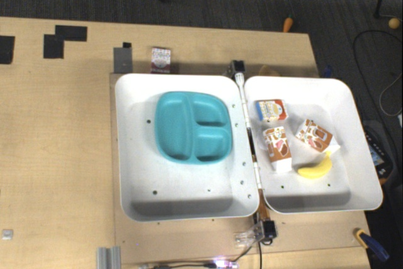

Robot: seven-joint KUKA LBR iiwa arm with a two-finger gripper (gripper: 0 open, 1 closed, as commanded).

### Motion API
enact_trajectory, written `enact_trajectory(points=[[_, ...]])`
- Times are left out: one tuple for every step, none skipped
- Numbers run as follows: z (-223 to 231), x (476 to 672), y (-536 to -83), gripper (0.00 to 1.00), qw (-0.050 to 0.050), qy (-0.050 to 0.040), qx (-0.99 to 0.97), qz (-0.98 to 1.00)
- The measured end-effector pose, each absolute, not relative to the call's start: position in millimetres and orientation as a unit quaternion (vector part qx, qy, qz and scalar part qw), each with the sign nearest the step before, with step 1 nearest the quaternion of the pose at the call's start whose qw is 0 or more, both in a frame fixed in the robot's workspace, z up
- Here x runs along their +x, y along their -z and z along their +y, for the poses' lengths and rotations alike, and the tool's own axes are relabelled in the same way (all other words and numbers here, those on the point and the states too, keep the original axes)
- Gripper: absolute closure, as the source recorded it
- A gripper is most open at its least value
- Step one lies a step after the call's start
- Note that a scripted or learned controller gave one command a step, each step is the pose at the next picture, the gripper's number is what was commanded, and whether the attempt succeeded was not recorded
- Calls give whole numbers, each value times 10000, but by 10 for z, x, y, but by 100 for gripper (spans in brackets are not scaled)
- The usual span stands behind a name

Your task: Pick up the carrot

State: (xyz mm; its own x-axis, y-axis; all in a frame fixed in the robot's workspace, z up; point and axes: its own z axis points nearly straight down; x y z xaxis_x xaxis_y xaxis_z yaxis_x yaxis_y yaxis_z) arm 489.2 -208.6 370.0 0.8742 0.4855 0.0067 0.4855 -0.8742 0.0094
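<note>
Whether the fingers are spread or pressed together I cannot tell. The only carrot-coloured thing I can make out is a small orange piece [288, 24] at the upper middle of the frame, just past the far edge of the table [56, 154] on the dark floor, and it is too small to be sure of. If that is the carrot, the worry is plain: it lies outside both bins, and a reach aimed into the right bin [352, 135] would likely close on the wrong thing. There, three small cartons [276, 148] crowd the middle, with a banana [315, 168] touching the rightmost one. That cluster leaves little room between pieces, though the bin's upper right corner and lower strip are open. The raised seam between the bins could catch a low sweep. The left bin [135, 192] holds a teal divided plate [192, 126] with free floor all round.
</note>
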Motion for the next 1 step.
enact_trajectory(points=[[-1154, 4874, -2379, 100, -39, 34, 9797, 2004]])
